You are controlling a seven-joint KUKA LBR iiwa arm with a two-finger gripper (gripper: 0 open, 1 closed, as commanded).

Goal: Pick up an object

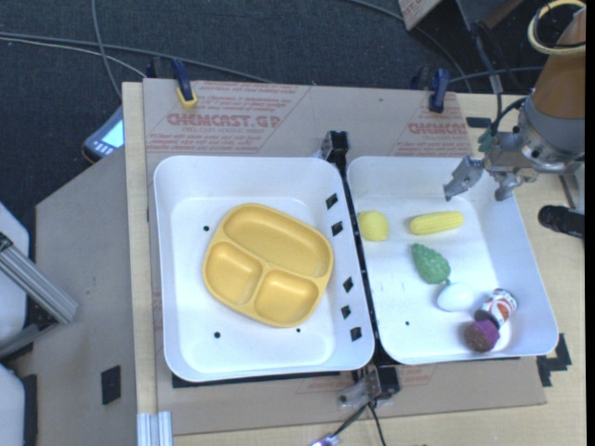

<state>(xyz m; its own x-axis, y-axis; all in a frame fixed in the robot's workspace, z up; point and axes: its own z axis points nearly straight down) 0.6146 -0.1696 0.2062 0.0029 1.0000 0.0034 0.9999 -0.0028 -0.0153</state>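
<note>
the pincer hangs over the far right corner of the right bin, its two grey fingers spread apart with nothing between them, below the orange band of the arm. inside that bin, a small yellow lemon-like piece lies near the left wall, and a yellow corn cob lies just beside it to the right, close under the pincer but apart from it. nearer the camera sits a green knobbly vegetable, then a white egg-like object touching its lower side, and in the near right corner a small can with a red and white label beside a dark purple piece; the label's writing is too small to read. the left bin holds a yellow divided plate with three compartments. the brown board on the surface behind the bins carries red print reading "chemcast gp", partly cut off by the bins.
</note>
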